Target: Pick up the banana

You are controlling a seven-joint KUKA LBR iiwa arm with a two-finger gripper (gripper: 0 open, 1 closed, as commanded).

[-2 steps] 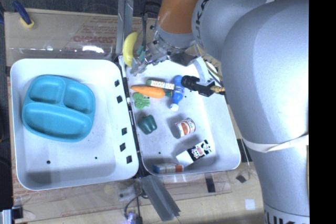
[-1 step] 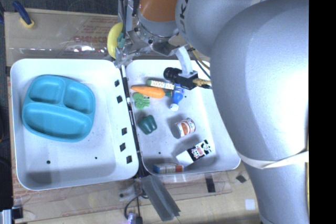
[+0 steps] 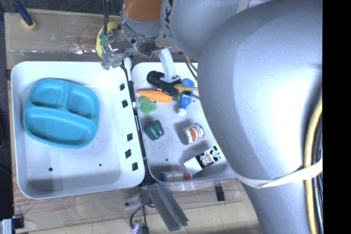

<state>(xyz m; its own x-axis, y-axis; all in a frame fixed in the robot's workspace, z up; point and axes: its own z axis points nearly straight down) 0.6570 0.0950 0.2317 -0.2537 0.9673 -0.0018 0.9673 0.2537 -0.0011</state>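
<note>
My gripper (image 3: 113,47) hangs high over the back rim where the two bins meet. A yellow banana (image 3: 101,40) shows at its left side, pinched between the fingers and raised clear of the bins. The gripper body hides most of the banana, so only a curved yellow-green piece is visible against the wooden bench behind.
The left bin (image 3: 66,172) holds a blue divided plate (image 3: 60,112). In the right bin (image 3: 170,159) lie a carrot (image 3: 154,96), a green pepper (image 3: 154,129), a leafy green piece (image 3: 148,107), a blue item (image 3: 186,86), a small can (image 3: 193,132), a black-and-white box (image 3: 207,157) and a marker (image 3: 175,176). The arm covers the right side.
</note>
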